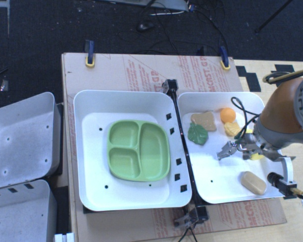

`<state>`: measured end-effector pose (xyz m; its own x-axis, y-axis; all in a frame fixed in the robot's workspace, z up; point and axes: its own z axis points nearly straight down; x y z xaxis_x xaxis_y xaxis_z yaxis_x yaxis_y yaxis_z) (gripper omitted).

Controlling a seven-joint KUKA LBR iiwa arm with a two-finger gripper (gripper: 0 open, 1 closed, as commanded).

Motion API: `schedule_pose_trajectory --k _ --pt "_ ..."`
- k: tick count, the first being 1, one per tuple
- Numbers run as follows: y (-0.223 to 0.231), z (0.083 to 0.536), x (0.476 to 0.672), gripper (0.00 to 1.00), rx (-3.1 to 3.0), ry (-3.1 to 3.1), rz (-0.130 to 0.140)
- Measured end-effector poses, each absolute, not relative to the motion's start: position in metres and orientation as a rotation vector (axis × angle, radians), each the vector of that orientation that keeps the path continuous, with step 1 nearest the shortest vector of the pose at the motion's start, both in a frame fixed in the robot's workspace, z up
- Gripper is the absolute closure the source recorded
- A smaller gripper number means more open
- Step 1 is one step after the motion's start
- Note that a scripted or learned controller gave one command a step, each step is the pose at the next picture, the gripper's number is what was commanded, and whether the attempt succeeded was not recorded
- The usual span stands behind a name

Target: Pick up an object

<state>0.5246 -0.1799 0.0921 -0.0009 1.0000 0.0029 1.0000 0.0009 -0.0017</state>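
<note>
In the right bin (212, 188) lie a tan bread-like piece (203, 120), a green leafy item (197, 134), an orange ball (228, 115), a yellow piece (232, 129) and a tan oblong block (254, 182). My gripper (228, 150) hangs low over the bin's middle, on bare white floor. It is right of the green item, just below the yellow piece, and up-left of the tan block. Nothing shows in its grasp. A bit of yellow (255, 156) peeks out under the wrist.
The left bin (86, 135) holds a green divided plate (139, 150). A black divider (181, 145) runs between the bins. A grey tray (20, 135) sits off the bench at left. Cables loop near the arm (285, 115) at the right bin's far corner.
</note>
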Motion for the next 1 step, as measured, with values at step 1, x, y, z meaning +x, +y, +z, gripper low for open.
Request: schedule_pose_trajectory --k 1 --pt "-0.1806 0.1022 0.5248 1.0 -2.222 -2.22 -0.001"
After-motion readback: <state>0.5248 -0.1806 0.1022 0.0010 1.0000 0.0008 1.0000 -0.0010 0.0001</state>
